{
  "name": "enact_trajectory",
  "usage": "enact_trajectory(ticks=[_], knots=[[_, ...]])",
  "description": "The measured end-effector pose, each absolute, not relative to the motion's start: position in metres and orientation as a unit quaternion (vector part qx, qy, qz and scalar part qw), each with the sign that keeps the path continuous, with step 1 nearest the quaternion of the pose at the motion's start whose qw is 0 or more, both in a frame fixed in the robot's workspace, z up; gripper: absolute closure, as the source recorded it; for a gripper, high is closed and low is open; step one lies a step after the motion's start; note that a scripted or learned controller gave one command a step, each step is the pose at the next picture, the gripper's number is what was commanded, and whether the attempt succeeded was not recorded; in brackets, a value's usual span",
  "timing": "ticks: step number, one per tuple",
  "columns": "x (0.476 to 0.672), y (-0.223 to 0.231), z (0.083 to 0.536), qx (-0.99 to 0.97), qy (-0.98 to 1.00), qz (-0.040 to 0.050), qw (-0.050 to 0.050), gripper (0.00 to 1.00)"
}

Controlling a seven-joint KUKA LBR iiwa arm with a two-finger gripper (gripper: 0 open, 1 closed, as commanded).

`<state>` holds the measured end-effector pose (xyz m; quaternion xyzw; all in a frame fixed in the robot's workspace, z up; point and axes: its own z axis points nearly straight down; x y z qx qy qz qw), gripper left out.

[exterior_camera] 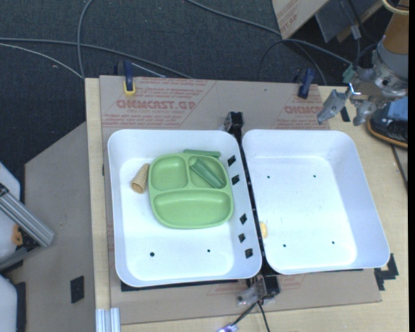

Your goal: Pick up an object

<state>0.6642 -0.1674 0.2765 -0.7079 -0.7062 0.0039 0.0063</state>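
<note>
In the left bin [130, 246] lies a green divided plate [189, 202]. A darker green stick [207, 172] rests in the plate's upper right compartment, and a flat green strip [202, 154] pokes out behind the plate's far rim. A tan cone [139, 178] lies on the bin floor, touching the plate's left edge. A small yellow piece [262, 229] sits at the left wall of the right bin [305, 214]. My gripper [345, 110] hangs at the top right, above the bench beyond the right bin's far corner. Its fingers are open with nothing between them.
Black clips [243, 220] run along the seam between the two bins. Blue clamps [130, 76] [305, 83] hold the board at its far edge. Cables cross the dark floor at the back, and a cardboard box [295, 13] stands behind the bench.
</note>
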Motion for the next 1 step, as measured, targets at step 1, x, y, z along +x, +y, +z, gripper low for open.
enact_trajectory(ticks=[1], knots=[[0.6662, -0.1668, 0.2851, -0.707, -0.707, 0.0001, 0.0, 0.0]])
